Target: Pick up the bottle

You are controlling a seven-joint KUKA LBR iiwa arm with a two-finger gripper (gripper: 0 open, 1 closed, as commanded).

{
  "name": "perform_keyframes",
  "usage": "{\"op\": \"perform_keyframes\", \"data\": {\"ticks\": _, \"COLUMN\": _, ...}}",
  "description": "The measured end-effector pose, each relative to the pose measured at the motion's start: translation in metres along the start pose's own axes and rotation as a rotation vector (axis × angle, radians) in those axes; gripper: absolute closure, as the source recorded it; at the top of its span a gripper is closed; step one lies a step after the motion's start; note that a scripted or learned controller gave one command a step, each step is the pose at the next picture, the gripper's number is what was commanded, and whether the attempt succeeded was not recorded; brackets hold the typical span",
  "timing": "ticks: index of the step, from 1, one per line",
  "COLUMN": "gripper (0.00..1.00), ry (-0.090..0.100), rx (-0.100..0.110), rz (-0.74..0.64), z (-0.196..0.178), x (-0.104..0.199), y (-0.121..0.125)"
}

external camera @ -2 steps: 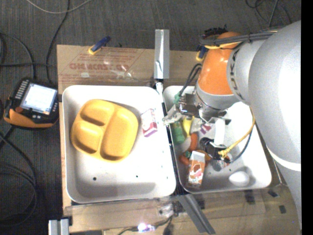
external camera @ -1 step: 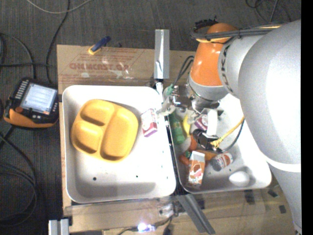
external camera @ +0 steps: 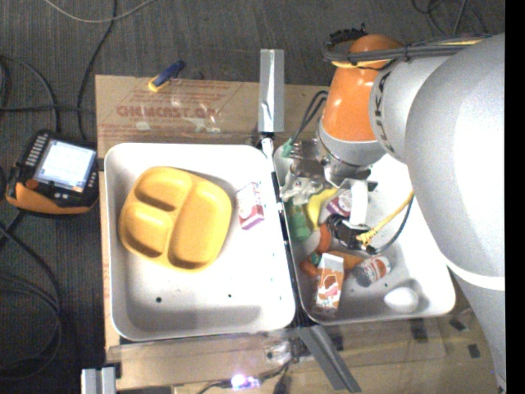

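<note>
Camera view: gripper low at 12 o'clock of right bin, grip state unclear; bottle lying at 5 o'clock from it; yellow tray in left bin.

You see a yellow tray in a white bin, and an orange-banded grey arm at three o'clock.

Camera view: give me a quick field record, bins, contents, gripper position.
left bin: yellow divided plastic plate, small pink-and-white carton
right bin: cluttered pile; small bottle with red label lying down, orange-and-white carton, white egg-shaped object
gripper: low over the right bin's far end, above the clutter
fingers: cannot tell
bottle status: in bin, not lifted
</note>
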State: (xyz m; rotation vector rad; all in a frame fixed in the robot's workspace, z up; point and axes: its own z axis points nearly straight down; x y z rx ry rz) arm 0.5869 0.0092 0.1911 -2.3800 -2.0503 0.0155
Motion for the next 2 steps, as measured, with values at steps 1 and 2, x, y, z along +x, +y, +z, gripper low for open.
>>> {"op": "perform_keyframes", "data": {"ticks": 1, "gripper": 1.0, "ry": 0.003, "rx": -0.005, "rz": -0.053, "z": -0.0423, "x": -0.1119, "y": 0.0361}}
{"op": "perform_keyframes", "data": {"ticks": 2, "gripper": 0.0, "ry": 0.003, "rx": -0.005, "rz": -0.054, "z": -0.042, "x": -0.1112, "y": 0.036}}
